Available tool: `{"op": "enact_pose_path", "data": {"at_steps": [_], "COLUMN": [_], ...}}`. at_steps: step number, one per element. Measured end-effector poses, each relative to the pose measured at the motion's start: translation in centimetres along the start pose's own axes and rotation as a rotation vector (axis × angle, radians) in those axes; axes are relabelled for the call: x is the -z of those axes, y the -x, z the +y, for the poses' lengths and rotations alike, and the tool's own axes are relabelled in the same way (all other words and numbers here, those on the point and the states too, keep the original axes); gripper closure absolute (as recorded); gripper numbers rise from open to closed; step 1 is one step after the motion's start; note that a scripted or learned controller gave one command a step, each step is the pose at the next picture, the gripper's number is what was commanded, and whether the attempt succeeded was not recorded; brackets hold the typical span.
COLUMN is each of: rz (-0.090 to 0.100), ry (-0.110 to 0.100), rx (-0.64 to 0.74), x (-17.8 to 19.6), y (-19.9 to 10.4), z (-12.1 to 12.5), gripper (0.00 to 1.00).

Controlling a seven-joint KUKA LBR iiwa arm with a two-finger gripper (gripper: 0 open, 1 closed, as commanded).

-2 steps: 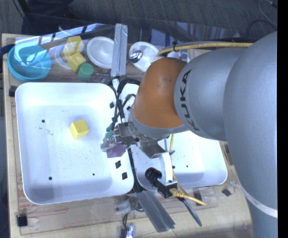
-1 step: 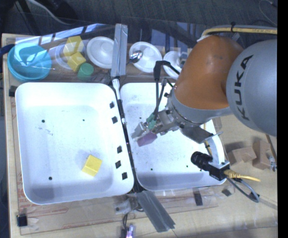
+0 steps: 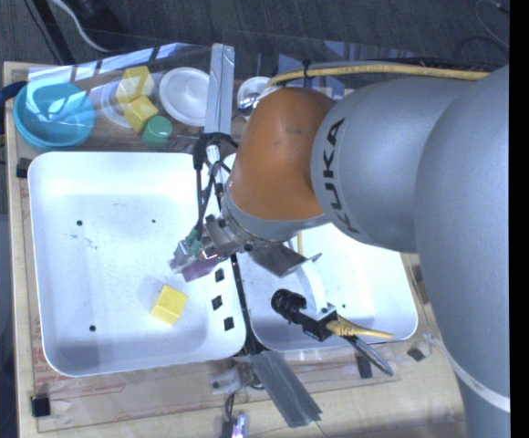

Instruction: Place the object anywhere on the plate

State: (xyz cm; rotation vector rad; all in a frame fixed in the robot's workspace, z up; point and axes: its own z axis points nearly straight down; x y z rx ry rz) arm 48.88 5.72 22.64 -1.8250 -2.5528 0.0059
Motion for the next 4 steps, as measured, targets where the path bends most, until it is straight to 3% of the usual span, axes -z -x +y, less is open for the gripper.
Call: {"op": "enact_pose_path", "data": {"at_steps": [1, 2, 3, 4], "rz": [0.001, -0.001, 0.0, 0.0], "ry": [0.0, 0.0, 0.002, -0.004], "rx": [-0.154, -0.294, -0.235, -0.224], "x": [-3.6, -5.4, -3.5, -10.1], "y": [2.3, -11.4, -1.1, -7.4], "z": [-2.1, 2.5, 6.1, 7.6], "gripper": [1.0, 1.0, 1.0, 1.0]}}
